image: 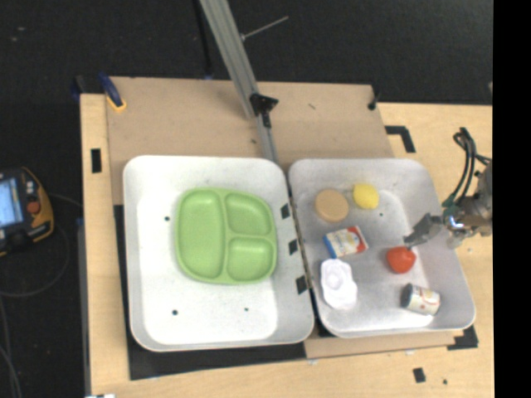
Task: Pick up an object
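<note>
Nothing is picked yet: the grey two-finger gripper (421, 229), its opening impossible to tell, hovers beside the small round red object (401, 259).

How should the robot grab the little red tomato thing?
Probably from straight above, fingers closing across the middle of the red round object. It looks round, so its widest part gives the best hold. It sits clear of its neighbours, with the gripper just up and to its right.
</note>
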Available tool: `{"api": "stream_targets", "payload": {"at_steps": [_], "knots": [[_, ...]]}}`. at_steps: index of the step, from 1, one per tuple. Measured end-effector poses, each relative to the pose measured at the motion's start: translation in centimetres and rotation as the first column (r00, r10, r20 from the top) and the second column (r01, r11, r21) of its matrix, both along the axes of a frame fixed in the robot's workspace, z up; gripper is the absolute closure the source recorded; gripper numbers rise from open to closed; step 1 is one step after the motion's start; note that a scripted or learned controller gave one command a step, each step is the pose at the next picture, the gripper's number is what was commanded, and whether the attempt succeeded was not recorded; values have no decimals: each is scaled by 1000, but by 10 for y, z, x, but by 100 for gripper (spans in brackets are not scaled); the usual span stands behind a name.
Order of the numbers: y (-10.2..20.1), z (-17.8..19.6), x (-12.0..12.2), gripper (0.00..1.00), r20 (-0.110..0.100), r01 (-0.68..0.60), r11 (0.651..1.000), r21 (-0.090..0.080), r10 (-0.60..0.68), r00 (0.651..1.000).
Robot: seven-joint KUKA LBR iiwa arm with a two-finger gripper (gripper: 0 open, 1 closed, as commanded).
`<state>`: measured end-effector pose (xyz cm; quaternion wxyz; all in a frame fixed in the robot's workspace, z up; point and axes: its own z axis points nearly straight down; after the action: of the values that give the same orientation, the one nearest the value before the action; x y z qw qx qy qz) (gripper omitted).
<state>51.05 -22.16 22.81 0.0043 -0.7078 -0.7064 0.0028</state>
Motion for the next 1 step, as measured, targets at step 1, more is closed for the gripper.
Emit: {"api": "stream_targets", "payload": {"at_steps": [1], "knots": [[0, 6, 3, 0, 11, -3, 1000, -3, 3, 1000]]}}
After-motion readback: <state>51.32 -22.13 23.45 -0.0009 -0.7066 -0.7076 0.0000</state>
